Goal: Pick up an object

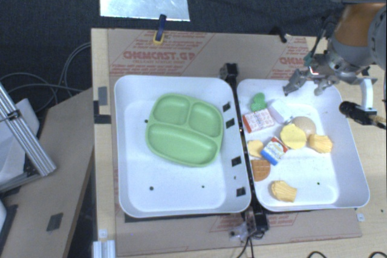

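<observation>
The claw (307, 85) hangs above the far rim of the right bin (347, 130), its two fingers spread and nothing between them, so the pick is not yet made. Everything worth taking lies in that bin, in a loose huddle toward its left side: a green piece (258, 101) at the far end, a red and white packet (259, 121) just nearer, a pale round thing (304, 125) touching a yellow disc (293, 137), a yellow lump (320, 143) beside them, a small blue and white carton (273, 151), an orange-brown round (260, 170) against the divider, and a ridged yellow piece (283, 191) lying apart near the front. To do the step well, I judge the arm should choose a thing with bare floor around it; the ridged yellow piece at the front or the yellow lump on the right edge of the huddle look easiest, since fingers can drop on either side without nudging neighbours. The middle of the cluster is the poor choice, as things there touch or overlap and a closing claw may catch two or push one away. The descent should be straight, with the fingers wide until they straddle the target. The left bin (130, 148) holds a green divided tray (184, 130), well clear of the work. The black hinge strip (239, 130) between the bins stands close to the packet and the orange-brown round, and could foul a finger there.
</observation>
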Controlling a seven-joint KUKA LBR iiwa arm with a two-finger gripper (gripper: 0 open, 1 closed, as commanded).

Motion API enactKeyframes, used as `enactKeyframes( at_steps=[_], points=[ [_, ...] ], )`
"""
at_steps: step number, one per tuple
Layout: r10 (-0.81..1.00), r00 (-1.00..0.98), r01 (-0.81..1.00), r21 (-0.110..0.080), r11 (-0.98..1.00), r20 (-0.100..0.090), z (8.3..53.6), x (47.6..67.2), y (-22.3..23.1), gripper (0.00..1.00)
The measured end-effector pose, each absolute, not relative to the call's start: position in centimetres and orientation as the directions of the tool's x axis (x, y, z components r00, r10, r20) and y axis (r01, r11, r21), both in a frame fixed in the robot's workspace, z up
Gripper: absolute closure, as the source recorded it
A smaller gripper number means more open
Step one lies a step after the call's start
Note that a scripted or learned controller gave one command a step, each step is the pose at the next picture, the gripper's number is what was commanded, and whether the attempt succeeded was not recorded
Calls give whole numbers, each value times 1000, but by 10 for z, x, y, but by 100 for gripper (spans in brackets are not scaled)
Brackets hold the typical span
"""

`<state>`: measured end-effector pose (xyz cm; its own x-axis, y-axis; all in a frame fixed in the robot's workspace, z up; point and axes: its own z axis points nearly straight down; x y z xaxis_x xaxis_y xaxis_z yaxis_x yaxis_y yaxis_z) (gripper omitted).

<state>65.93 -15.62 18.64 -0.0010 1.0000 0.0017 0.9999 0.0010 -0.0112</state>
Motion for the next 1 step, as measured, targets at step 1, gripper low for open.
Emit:
enactKeyframes(
  at_steps=[1],
  points=[
    [1000, -4, 1000, 2, 4, 0, 195, 663, -156, 0]
  ],
)
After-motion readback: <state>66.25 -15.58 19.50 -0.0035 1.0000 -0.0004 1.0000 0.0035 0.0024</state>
